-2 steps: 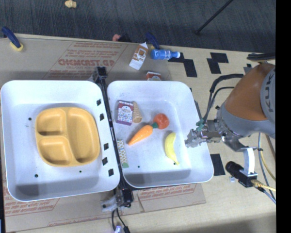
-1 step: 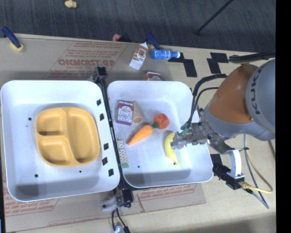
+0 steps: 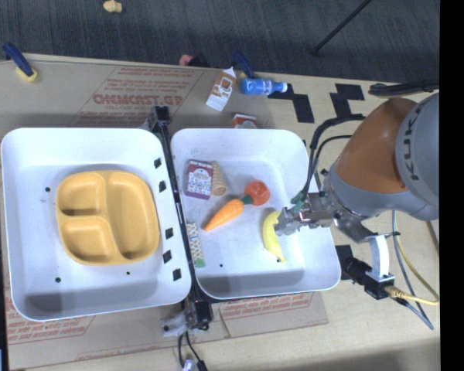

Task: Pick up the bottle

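Blue bottle (image 3: 263, 87) behind right bin (image 3: 240, 141)

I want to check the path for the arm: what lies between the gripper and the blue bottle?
In the camera view, the gripper hangs over the right bin. Between it and the bottle lie bare bin floor, the bin's far rim, then bare bench.

Glossy white plastic bins (image 3: 85, 141); matt yellow plastic tray (image 3: 108, 215).

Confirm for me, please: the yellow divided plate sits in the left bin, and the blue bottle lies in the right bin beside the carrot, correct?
Not quite: the camera view shows the blue bottle lying on the bench behind the right bin, outside it. The yellow divided plate does sit in the left bin.
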`<state>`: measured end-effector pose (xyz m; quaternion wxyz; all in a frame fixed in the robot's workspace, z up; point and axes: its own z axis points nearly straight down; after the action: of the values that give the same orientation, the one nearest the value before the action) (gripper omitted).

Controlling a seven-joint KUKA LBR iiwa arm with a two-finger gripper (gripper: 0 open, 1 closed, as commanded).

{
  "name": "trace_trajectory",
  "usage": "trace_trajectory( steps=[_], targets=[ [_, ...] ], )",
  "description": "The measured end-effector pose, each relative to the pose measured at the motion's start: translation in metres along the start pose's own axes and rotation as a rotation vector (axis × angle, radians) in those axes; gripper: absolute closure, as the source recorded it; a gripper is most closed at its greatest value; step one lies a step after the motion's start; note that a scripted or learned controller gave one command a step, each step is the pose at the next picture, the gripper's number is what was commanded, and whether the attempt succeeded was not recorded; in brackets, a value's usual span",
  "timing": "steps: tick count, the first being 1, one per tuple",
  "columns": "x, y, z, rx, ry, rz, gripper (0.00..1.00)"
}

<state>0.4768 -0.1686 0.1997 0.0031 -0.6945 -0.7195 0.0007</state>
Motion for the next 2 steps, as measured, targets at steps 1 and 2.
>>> trace_trajectory(
  steps=[1, 2],
  targets=[
    [0.0, 0.001, -0.01, 0.001, 0.0, -0.006, 1.0],
    [0.015, 0.0, -0.015, -0.002, -0.001, -0.058, 1.0]
  ],
)
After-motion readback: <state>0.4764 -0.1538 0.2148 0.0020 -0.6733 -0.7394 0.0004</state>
